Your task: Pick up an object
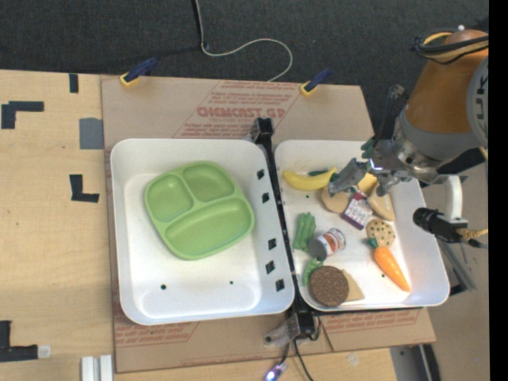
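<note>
Overhead view of desk (48, 213) bearing two white bins side by side. Left bin (131, 284): one pale green divided plate (198, 210), three compartments, lying flat near the centre. Right bin (429, 280): toy foods, crowded. Yellow banana (305, 179) at the upper left, green vegetable piece (304, 230) below it, small can (330, 240) just beside, round brown patty (328, 286) at the lower left, speckled cookie (380, 232), orange carrot (390, 267) with green top at the lower right, small packet (357, 211) near the centre. Hand (367, 175) low over the bin's upper middle, fingers spread, open, nothing seen between them; tan pieces directly beneath
</note>
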